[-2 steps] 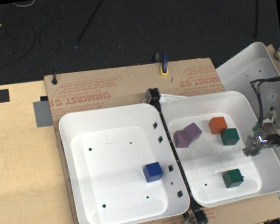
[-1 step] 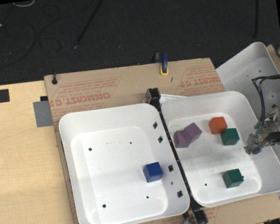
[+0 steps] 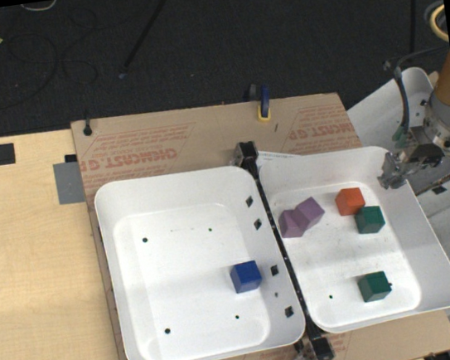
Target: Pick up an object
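gripper [image 3: 393, 171] at right bin [image 3: 437, 252] rim; orange cube [image 3: 349, 200] lies just left; finger state unclear.

Arm [image 3: 441, 113] at right edge — grey-white metal housing, orange-brown band up top, thin cable looping down the side; dark grey tool [image 3: 393, 172] with small metallic parts.

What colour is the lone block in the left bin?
Blue; the block shows clearly in the camera view, near the bin's right wall.
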Available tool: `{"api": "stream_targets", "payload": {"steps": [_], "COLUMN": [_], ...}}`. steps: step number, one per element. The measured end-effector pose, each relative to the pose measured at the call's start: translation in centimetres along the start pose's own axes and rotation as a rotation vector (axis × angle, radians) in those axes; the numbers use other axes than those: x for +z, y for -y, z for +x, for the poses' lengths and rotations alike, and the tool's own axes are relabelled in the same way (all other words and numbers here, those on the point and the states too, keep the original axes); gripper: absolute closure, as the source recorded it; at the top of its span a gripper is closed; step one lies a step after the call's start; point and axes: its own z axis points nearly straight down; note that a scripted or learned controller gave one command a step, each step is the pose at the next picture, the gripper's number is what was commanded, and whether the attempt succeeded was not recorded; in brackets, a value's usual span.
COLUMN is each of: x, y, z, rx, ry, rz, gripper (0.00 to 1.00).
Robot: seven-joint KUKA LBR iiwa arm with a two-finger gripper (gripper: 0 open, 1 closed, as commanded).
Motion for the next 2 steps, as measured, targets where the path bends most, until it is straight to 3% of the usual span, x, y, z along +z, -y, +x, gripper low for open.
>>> {"api": "stream_targets", "payload": {"steps": [1,2], "x": [-1.7,5.2], "y": [-7.3,-0.1], "z": [-0.1,-2.4], "rx": [0.004,0.008], "ry": [-0.001,-0.005], "rz": [0.004,0.015], "gripper": [1.00,1.00]}}
